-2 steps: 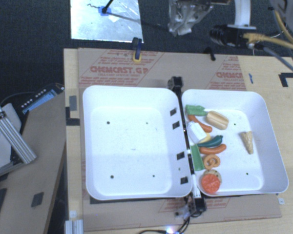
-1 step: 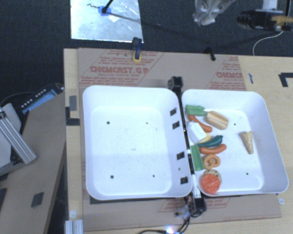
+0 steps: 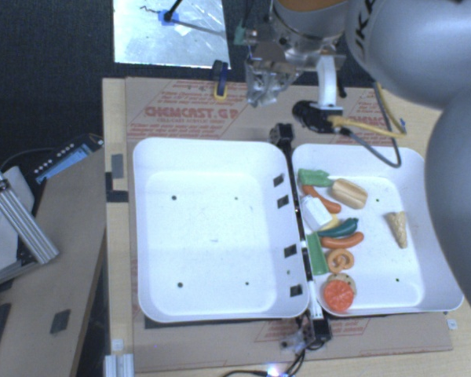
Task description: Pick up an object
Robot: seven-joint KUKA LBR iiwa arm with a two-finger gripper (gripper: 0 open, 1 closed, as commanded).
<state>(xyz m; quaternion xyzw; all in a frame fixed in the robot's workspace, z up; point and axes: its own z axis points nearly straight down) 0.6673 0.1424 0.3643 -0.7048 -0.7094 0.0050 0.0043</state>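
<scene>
You saw the gripper [image 3: 265, 85] hanging above the bench, beyond the far edge of the two bins. The left bin [image 3: 212, 234] lay beside the right bin [image 3: 404, 277], which held toy food along its left side: a bread roll [image 3: 349, 192], a carrot [image 3: 323, 203], a sausage [image 3: 342, 240], a pretzel [image 3: 340, 261], an orange slice [image 3: 338, 295] and a cone [image 3: 398, 228].

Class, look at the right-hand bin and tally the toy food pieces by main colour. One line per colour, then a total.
Green: 3
Orange or red: 4
Tan: 2
White: 1
Total: 10
</scene>
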